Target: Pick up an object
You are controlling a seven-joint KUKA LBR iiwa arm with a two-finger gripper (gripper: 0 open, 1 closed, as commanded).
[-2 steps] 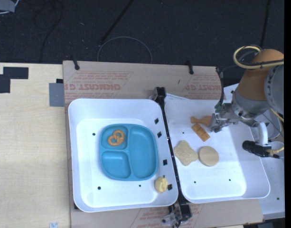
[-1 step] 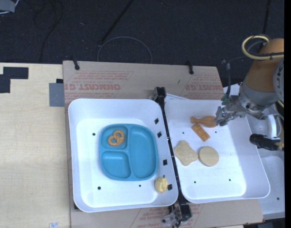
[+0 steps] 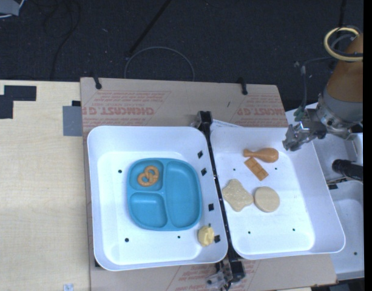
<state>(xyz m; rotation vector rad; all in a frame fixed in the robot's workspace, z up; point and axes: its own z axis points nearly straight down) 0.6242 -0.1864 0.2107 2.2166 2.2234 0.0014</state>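
A: Nearest edge first, what's there?

B: Small yellow lump (image 3: 206,235) in the left bin (image 3: 107,247), btm right corner, just beside the divider; sits on the bin floor, clear of the blue tray.

A: Then the tray?

B: Blue divided tray (image 3: 176,202) mid left bin, three compartments; pretzel (image 3: 148,176) lies in the upper-left compartment; other two hold nothing I can make out.

A: Right bin?

B: Right bin (image 3: 319,238) has four pcs grouped left of centre; round tan cracker (image 3: 266,199) and a pale toast-shaped piece (image 3: 236,194) side by side, close, can't tell if touching; behind them a small orange block (image 3: 257,168), tilted; behind that a drumstick-shaped piece (image 3: 263,154), lying flat, its thin end near the block.

A: Gripper?

B: Gripper (image 3: 293,139) at the far right of the right bin, over its upper right edge, well apart from the food pcs; nothing visible between the fingers; whether the jaws are apart or together, can't tell, too small and dark; arm's orange band (image 3: 344,80) shows above it at right.

A: Further back?

B: Cardboard sheet (image 3: 161,105) under both bins; black floor w/ cables beyond.
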